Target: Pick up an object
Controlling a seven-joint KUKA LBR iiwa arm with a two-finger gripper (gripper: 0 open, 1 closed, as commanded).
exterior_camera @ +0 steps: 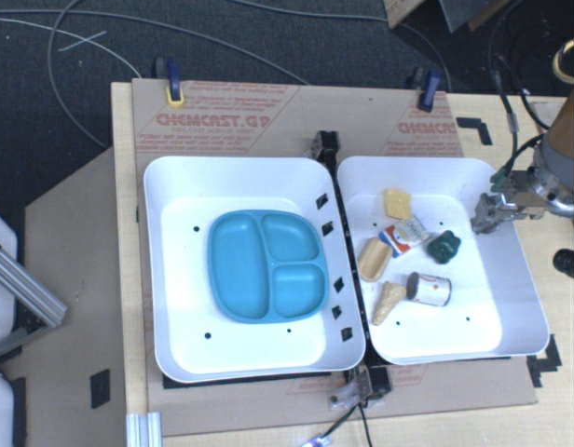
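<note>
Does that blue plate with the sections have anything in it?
Empty. The blue plate lies flat in the left bin, and all three of its sections show bare blue.

Blue plate [266,265], white bins [166,203]

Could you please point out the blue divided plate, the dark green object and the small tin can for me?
blue divided plate [268,265]: camera view, on the ridge between its compartments.
dark green object [444,247]: camera view, on its middle.
small tin can [432,290]: camera view, on its silver side.
</note>
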